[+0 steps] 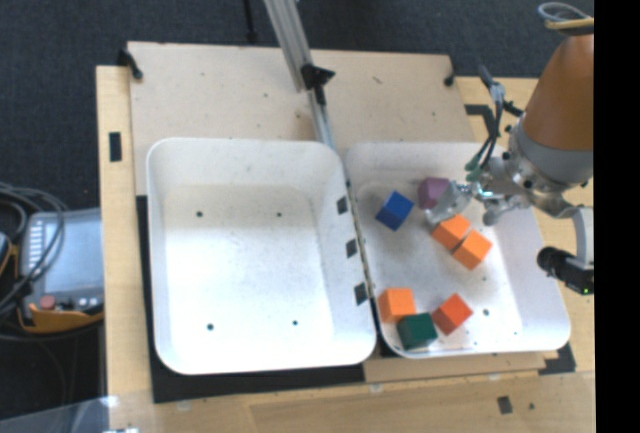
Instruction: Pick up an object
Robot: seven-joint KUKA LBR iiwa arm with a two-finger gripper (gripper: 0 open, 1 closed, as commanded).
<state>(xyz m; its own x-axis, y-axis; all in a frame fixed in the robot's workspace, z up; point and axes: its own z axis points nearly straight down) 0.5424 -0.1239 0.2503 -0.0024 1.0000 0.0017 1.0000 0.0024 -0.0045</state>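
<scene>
The arm (562,111) reaches in from the right over the right bin (520,321), its orange band high at the frame edge and the grey wrist below it. The hand (462,193) hangs low over the upper middle of that bin, among a tangle of metal parts and thin cables. How far it is open cannot be told, and nothing can be seen held in it.

Just beside the hand, to its left, sits a purple block (434,191), so close that touching or apart cannot be told. Below the hand lie two orange blocks, one (451,232) touching the other (473,249), tilted on a diagonal. A blue block (395,211) lies to the left of the purple one, near the bin's left wall.

Along the bin's near edge sits a second cluster: an orange cube (398,302), a green block (417,329) just below it, and a red-orange block (454,312) to the right, all three close together.

The left bin (170,171) stands side by side with the right one, its floor speckled with small dark marks. Both bins rest on the desk (220,81), a pale board. A metal bar (280,6) slants down from the top of the frame to the gap between the bins
</scene>
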